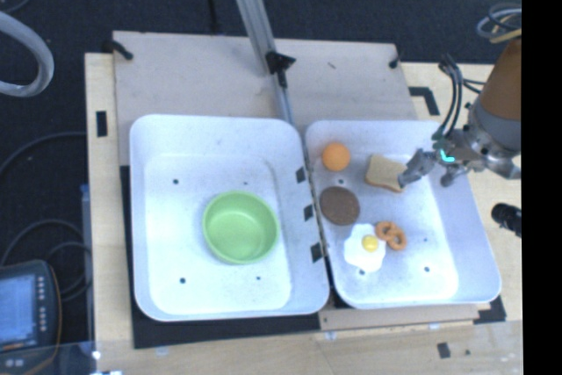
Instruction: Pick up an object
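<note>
Nothing is lifted yet: the gripper, jaws spread and grasping nothing, hangs at three o'clock of the bread slice, which rests in the right bin.

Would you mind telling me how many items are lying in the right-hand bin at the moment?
5: an orange ball at the back left, tan bread beside the gripper, a brown disc mid-left, a fried egg and a pretzel near the front.

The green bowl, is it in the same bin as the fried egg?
No, the green bowl sits in the left bin, while the fried egg lies in the right bin.
</note>
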`<state>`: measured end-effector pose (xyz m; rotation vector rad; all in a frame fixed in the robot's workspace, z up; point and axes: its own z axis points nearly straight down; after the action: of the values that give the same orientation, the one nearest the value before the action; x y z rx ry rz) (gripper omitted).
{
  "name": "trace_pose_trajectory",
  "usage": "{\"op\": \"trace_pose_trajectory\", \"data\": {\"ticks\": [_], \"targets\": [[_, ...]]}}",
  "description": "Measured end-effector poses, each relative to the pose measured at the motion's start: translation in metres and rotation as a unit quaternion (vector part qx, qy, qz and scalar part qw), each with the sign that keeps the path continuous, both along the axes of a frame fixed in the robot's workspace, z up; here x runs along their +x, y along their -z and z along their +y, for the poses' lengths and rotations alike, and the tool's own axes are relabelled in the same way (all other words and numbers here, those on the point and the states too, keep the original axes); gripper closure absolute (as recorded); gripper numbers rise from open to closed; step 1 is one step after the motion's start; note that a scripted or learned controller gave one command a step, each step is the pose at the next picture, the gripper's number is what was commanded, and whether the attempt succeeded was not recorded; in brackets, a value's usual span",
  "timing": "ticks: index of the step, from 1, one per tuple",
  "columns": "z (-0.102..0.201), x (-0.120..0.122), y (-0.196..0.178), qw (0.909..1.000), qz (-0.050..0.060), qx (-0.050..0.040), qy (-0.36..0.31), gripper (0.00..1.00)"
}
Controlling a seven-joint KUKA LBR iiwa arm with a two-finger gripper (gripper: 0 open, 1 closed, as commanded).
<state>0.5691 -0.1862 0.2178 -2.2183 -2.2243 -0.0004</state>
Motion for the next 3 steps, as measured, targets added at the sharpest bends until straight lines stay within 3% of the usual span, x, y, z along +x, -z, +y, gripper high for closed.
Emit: {"op": "trace_pose_trajectory", "data": {"ticks": [1,3], "targets": [[0.000,0.000,0.000,1.0000,0.000,-0.0001,0.000,0.00],[-0.007,0.003,0.094,1.0000,0.003,-0.0009,0.002,0.00]]}}
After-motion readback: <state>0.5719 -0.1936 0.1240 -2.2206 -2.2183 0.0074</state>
